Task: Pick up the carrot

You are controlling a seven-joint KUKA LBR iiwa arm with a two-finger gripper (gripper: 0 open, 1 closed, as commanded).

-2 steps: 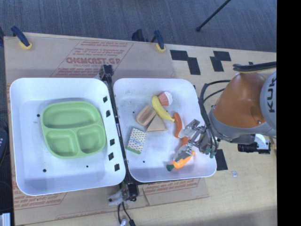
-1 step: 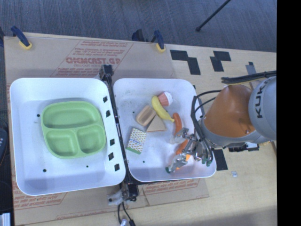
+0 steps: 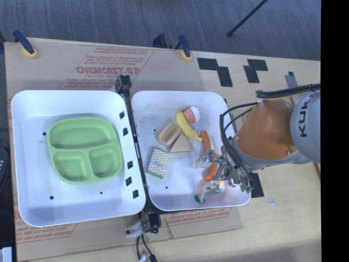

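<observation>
Camera view: cardboard-covered bench [image 3: 109, 70] on grey carpet [image 3: 109, 10].

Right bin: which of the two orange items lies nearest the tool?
The lower orange piece, right at the tool near the right bin's lower right corner. The other orange piece lies higher, beside the banana.

**Printing on the bench sheet and the arm**

The brown cardboard sheet [image 3: 109, 64] under the bins carries red printing behind the left bin: the large line reads "CHEMCAST GP", with smaller red lines above and below it too fine to make out. More red print shows at the sheet's near edge, also illegible. On the grey arm [image 3: 305, 127], large dark letters "KU" run down the casing at the view's right.
</observation>
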